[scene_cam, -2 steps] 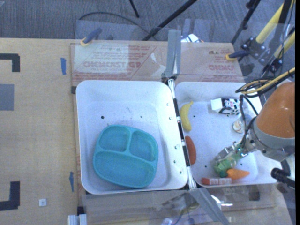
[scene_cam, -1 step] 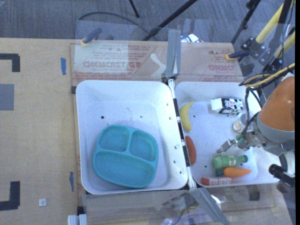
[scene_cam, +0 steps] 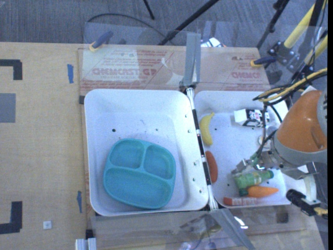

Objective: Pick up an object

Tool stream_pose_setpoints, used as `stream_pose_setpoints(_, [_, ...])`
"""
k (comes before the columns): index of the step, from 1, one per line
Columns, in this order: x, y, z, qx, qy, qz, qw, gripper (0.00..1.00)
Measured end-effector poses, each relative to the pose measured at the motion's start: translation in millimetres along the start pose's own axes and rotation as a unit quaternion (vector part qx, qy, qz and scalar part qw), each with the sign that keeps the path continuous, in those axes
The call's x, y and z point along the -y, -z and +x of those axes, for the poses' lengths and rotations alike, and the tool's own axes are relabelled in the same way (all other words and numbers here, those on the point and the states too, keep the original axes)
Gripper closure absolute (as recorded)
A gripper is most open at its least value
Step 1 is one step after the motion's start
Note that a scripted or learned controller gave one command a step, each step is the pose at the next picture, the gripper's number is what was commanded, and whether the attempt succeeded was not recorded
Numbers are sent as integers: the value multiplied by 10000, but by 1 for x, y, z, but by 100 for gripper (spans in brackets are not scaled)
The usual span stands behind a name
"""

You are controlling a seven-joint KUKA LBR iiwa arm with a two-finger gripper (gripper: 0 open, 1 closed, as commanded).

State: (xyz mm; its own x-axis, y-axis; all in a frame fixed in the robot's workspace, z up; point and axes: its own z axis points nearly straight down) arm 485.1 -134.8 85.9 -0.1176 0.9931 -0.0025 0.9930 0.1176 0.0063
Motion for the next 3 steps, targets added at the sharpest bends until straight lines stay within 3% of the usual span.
stream_pose_setpoints(1, [-1, 8, -1, -5, -14, -2, 10000, 100])
stream_pose_setpoints(2, [-1, 7, -1, -5, -13, -1, 10000, 0])
stream_pose_setpoints(3, [2, 0, 2, -4, 64, 3, 10000, 0])
